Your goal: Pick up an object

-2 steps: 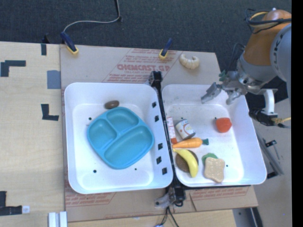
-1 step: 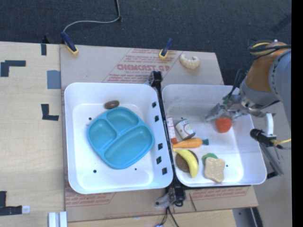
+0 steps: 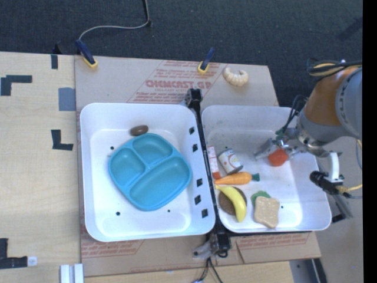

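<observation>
My gripper (image 3: pixel 274 151) is low in the right bin (image 3: pixel 306 220), near its far right side. A small red object (image 3: pixel 279 157) lies right at the gripper's tip, partly covered by it. Whether it is held or just lying under the gripper is not visible. To the left in the same bin are a small white can (image 3: pixel 228 158), an orange carrot (image 3: pixel 234 178), a yellow banana (image 3: pixel 235 200) over a brown piece (image 3: pixel 225 202), a slice of bread (image 3: pixel 267 211) and a green item (image 3: pixel 260 196).
The left bin (image 3: pixel 94 217) holds a blue divided plate (image 3: pixel 150 170) and a small brown object (image 3: pixel 139 130). A pale curved item (image 3: pixel 235 76) lies on the cardboard behind the bins. The arm (image 3: pixel 330 108) comes in over the right bin's right wall.
</observation>
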